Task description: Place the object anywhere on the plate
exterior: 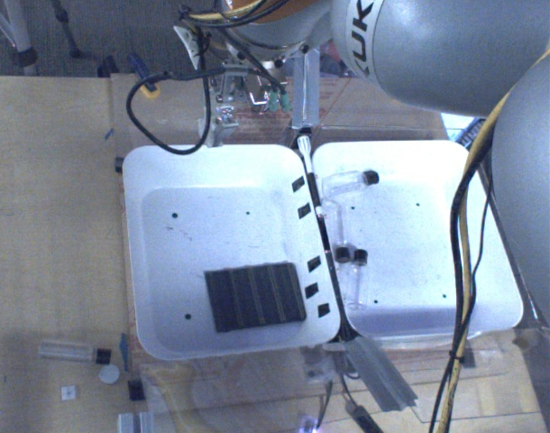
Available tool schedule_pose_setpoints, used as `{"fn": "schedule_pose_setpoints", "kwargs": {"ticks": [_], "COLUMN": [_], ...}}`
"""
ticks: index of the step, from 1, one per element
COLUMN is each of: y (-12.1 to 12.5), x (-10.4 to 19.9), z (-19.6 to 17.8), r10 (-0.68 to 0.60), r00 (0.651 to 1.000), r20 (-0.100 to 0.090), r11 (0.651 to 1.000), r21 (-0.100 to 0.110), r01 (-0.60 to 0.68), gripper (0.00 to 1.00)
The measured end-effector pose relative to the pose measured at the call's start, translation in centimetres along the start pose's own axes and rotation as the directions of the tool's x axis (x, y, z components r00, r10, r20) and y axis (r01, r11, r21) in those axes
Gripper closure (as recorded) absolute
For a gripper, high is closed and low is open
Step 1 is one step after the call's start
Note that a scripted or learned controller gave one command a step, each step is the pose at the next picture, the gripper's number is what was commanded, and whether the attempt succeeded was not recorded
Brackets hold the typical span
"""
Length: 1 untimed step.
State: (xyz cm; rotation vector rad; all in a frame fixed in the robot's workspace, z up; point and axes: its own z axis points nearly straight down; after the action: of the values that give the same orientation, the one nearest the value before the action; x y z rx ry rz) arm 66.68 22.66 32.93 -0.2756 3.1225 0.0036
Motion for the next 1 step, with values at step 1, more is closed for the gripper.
{"fn": "schedule_pose_setpoints", "kwargs": {"ticks": [1], "y": [-0.06], "x": [0.08], "z": [10.20], "r10": [-0.275], "r00": [0.962], "r20": [-0.003], "r11": [0.962], "r21": [-0.002], "r01": [0.275], "gripper": [1.00]}}
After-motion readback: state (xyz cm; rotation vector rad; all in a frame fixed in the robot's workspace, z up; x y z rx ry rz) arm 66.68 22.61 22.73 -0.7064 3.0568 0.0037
